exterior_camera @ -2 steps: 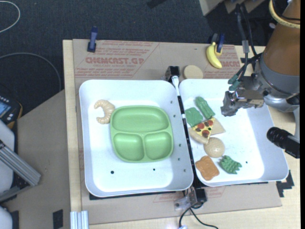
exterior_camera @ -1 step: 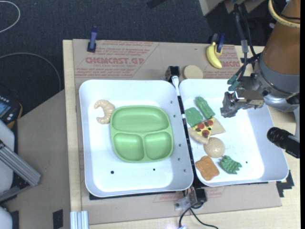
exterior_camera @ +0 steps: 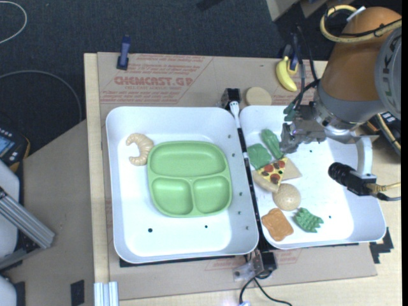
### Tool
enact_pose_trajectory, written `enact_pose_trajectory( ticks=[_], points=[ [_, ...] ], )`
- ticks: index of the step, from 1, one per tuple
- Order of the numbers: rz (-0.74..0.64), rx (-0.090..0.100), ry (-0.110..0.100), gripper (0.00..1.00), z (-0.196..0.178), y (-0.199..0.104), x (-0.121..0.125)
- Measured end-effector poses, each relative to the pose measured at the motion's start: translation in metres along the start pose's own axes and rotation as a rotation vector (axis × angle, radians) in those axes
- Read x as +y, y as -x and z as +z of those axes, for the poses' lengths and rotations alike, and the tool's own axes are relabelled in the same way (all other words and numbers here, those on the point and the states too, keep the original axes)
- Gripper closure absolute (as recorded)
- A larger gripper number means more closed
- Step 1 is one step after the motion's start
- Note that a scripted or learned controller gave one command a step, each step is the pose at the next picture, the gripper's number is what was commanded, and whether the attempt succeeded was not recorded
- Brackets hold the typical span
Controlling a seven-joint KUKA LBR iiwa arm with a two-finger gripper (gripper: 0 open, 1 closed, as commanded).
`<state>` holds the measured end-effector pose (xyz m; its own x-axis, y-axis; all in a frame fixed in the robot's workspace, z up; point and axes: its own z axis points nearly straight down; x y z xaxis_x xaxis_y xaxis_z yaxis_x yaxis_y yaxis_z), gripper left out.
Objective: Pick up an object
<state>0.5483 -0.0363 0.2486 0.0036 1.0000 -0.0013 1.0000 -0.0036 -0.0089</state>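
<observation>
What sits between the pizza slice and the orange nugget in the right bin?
In the camera view, a round beige ball lies between the pizza slice and orange nugget.

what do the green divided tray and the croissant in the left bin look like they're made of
The green divided tray looks like moulded plastic with a smooth matte finish: even pale green colour, rounded compartment walls, soft highlights. The croissant looks like a plastic or rubbery toy food rather than pastry, judging by its uniform tan colour and slight sheen, though the view leaves the exact material open.
</observation>
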Motion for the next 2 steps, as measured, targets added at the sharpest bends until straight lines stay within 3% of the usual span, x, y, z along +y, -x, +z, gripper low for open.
enact_pose_trajectory(
  ticks=[1, 2],
  points=[
    [-0.011, 0.005, 0.005, 1.00, 0.003, -0.070, -0.012],
    [0.001, 0.000, 0.024, 1.00, -0.111, -0.016, -0.038]
  ],
)
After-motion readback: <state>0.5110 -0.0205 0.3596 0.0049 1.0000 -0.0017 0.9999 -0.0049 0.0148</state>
